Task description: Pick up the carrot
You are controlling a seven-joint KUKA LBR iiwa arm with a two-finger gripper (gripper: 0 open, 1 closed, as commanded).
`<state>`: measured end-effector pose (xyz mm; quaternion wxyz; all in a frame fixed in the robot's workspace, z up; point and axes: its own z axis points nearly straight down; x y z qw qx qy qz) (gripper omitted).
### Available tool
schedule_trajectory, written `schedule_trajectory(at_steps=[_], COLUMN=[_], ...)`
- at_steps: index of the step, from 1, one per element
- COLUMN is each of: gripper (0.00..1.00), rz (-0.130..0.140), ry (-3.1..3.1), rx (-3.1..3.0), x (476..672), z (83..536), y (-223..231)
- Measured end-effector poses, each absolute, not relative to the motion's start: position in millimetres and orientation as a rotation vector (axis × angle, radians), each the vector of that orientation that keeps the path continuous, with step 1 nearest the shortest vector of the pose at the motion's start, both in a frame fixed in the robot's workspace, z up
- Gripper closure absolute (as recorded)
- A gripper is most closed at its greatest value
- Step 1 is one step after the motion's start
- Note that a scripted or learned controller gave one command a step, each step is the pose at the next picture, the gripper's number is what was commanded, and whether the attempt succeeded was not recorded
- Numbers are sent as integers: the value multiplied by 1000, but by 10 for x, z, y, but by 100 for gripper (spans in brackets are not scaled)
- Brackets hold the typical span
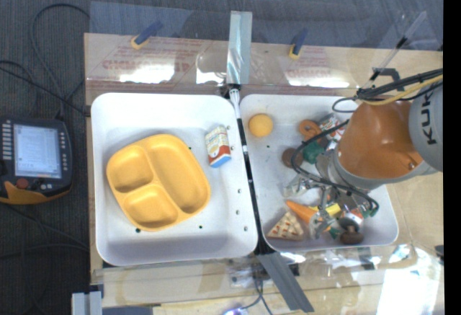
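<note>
Carrot (301,210) lies in right bin (266,176), touching pizza-slice toy (288,227), under the wrist. End effector (328,198) state: cannot tell. Best approach: descend across carrot's width, clear of the clutter.

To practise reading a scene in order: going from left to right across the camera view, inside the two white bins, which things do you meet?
Yellow divided tray → small carton → yellow ball → pizza slice → carrot → the arm's orange band. The small items crowded under the arm overlap too much to order.
</note>
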<state>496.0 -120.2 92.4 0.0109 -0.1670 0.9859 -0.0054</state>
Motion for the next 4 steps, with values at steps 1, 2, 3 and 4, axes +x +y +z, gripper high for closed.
schedule_trajectory(at_steps=[1, 2, 3, 4], gripper=[0, 0, 0, 0], rz=[-17, -18, -18, -10], ry=[2955, 2966, 2883, 2987], rx=[-1023, -967, -1198, -938], x=[5034, 4973, 4983, 4981], z=[920, 925, 922, 915], y=[-1046, -1023, -1000, -978])
